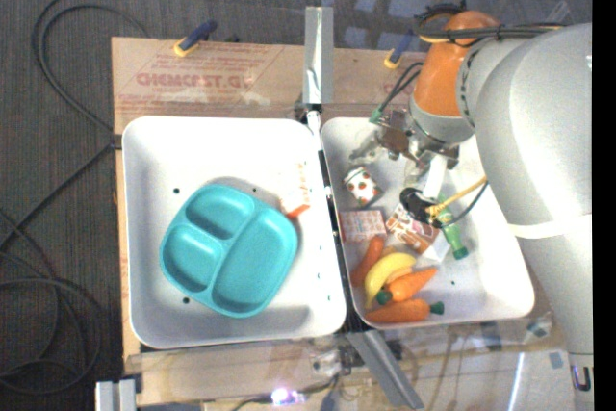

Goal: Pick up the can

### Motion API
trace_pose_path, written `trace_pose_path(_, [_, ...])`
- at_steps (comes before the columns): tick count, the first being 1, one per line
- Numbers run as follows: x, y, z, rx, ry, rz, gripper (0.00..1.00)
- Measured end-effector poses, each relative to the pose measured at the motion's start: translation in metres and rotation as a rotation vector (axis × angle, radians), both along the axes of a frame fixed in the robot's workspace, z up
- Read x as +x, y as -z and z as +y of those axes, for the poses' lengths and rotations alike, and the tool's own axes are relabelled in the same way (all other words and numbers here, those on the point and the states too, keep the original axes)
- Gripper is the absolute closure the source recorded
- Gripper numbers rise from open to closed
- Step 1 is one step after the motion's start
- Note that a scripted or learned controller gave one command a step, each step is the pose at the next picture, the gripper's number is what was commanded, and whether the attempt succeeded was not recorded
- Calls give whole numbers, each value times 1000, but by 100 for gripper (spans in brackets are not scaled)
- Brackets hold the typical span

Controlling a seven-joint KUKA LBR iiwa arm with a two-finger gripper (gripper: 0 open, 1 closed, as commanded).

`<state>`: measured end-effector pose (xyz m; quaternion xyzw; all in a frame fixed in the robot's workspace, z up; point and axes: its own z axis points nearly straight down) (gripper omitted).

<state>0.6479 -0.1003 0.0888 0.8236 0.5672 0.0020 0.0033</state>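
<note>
Right bin (500,289): small white-and-red can (360,187).

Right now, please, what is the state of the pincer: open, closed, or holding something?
Pincer: over the far end of the right bin; open or closed cannot be told from this view.

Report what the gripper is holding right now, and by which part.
Cannot be told: the gripper hangs over the right bin above the can, with nothing visibly between its fingers.
</note>
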Motion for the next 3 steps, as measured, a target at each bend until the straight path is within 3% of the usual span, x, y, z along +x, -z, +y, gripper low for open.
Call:
trace_pose_path(1, [-30,0,0,4,186,-4,0])
trace_pose_path(2, [-30,-9,-1,4,187,-1,100])
trace_pose_path(3, [-17,-164,56,1,151,9,100])
